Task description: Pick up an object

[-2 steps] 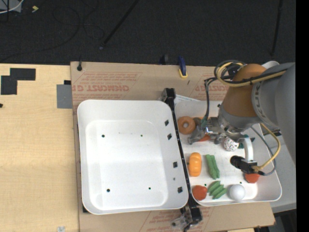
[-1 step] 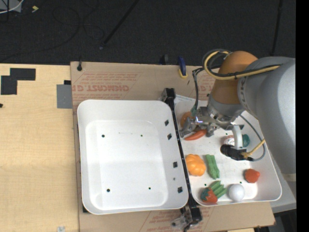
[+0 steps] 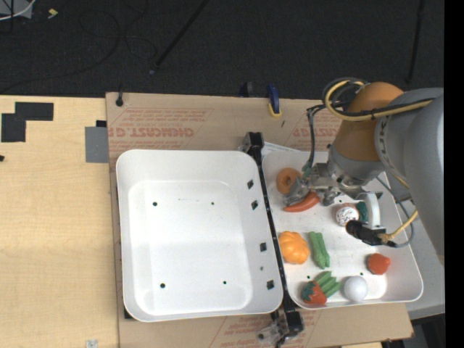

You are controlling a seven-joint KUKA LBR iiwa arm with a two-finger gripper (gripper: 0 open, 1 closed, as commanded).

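Note:
In the right bin (image 3: 406, 285), my gripper (image 3: 313, 188) is low over the upper left part, right beside a brown ring-shaped toy (image 3: 288, 179) and just above a red chili pepper (image 3: 301, 204). The grey arm with its orange band (image 3: 366, 125) comes in from the upper right. Further down lie an orange bell pepper (image 3: 293, 246), a green pickle (image 3: 318, 249), a strawberry with green leaves (image 3: 316, 291), a white ball (image 3: 355, 288) and a red tomato (image 3: 377, 264). A small white and red ball (image 3: 346, 214) lies just right of the gripper.
The left bin (image 3: 134, 296) stands beside the right one, with a black divider (image 3: 264, 223) between them. Cables (image 3: 391, 230) trail from the wrist over the right bin's right side. Cardboard (image 3: 181, 125) lies under both bins.

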